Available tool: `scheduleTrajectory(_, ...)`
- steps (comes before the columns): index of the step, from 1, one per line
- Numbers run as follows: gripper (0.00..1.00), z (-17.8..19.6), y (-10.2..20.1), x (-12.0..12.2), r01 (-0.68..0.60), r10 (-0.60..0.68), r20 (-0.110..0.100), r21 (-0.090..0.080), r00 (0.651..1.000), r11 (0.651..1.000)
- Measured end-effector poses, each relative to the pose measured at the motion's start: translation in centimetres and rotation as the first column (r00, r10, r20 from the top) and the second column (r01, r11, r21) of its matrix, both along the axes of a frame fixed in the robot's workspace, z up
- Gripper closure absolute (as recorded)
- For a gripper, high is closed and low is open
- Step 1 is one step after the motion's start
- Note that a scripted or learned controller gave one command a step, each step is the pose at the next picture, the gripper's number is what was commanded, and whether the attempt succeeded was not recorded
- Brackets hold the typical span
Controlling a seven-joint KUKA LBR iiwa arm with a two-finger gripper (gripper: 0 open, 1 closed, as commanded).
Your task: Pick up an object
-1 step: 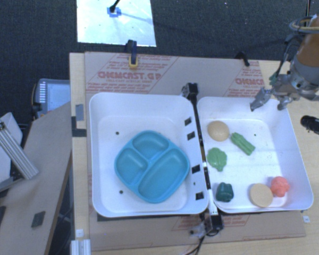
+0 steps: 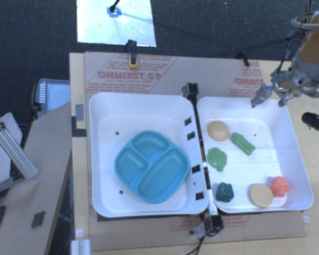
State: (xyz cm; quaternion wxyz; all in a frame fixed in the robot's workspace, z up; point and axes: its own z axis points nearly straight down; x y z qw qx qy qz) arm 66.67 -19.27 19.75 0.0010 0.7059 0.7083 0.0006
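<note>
Two white bins sit side by side on the counter. The left bin holds one blue plate with three sections. The right bin holds six toy foods: one tan round one, one long green one, one leafy green one, one dark green one, one flat tan one and one pink one. The gripper hangs over the right bin's far right corner, its two fingers spread apart with nothing between them. All the foods lie nearer the camera, apart from it. Red letters on the cardboard read "CHEMCAST".
</note>
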Motion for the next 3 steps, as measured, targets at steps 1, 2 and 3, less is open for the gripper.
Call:
scheduleTrajectory(1, 0.00, -4.1, 0.0, -0.1, 0.000, 0.000, -0.002, 0.000, 1.000, 1.000)
scheduleTrajectory(2, 0.00, -8.2, 0.0, -0.1, -0.003, 0.003, -0.002, 0.000, 1.000, 1.000)
scheduleTrajectory(3, 0.00, -11.4, 0.1, 0.0, -0.003, 0.003, -0.002, 0.000, 1.000, 1.000)
